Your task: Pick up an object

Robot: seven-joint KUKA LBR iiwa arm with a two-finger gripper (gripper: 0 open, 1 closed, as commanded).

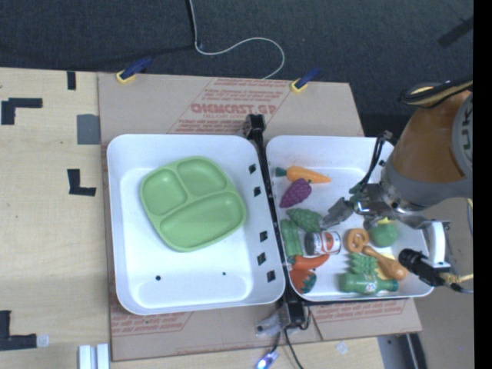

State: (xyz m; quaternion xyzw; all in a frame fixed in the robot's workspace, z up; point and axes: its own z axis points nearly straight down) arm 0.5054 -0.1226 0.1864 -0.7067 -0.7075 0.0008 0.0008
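The right white bin (338, 146) holds several toy foods: an orange carrot (307, 176), purple grapes (295, 194), a leafy green piece (305, 221), a small can (323, 243), an orange pretzel (356, 241), a red pepper (307, 264) and a green bumpy piece (367, 275). My gripper (361, 206) hangs low over the right half of this bin, right of the leafy green piece and the can. A round green toy (384, 233) lies just below and right of it. Nothing is visibly held.
The left white bin (131, 283) holds a green divided plate (192, 202). A black divider (265, 198) runs between the bins. The grey and orange arm (434, 144) covers the right bin's right wall. A cable (231, 48) loops behind the bins.
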